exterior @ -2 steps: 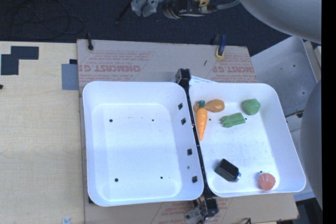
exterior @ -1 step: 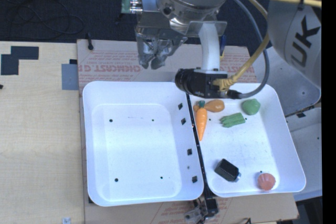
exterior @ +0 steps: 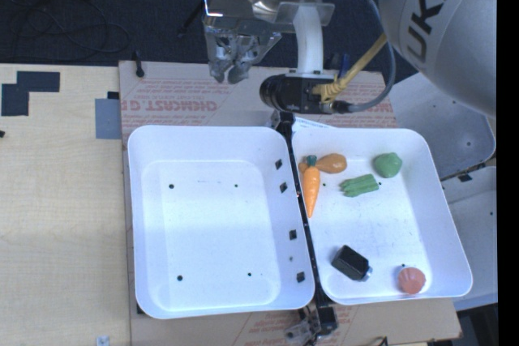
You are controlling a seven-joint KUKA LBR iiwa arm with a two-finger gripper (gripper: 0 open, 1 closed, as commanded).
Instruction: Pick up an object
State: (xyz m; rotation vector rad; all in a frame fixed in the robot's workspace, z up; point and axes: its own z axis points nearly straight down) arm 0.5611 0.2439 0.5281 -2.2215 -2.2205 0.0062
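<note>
Hanging above the far edge of the bench point(exterior: 57, 174), your jaws point(exterior: 233, 70) sit beyond the left bin point(exterior: 146, 174), over the brown cardboard sheet point(exterior: 170, 97) that lies under both bins. You can see the two fingers drawn close together at their tips with nothing between them; they grip no object.

Take the right bin point(exterior: 442, 198) as your landmark. Every object lies inside it, well apart from the jaws. Along its left wall, beside the black divider where the two bins meet, you have an orange toy carrot point(exterior: 310, 189) lying lengthwise with its green top toward the far side. Just beside the carrot's top, toward the bin's far-left corner, rests a rounded orange piece point(exterior: 331, 164). Near the far-right corner sits a round green object point(exterior: 388, 164), and between it and the carrot lies a flatter green piece point(exterior: 358, 186). Toward the near wall you will find a small black block point(exterior: 350, 262), tilted, and in the near-right corner a round pinkish-red object point(exterior: 411, 280).

Of these, the rounded orange piece and the carrot lie nearest to the jaws, yet they remain down inside the right bin while the jaws hang beyond the left bin's far rim.
</note>
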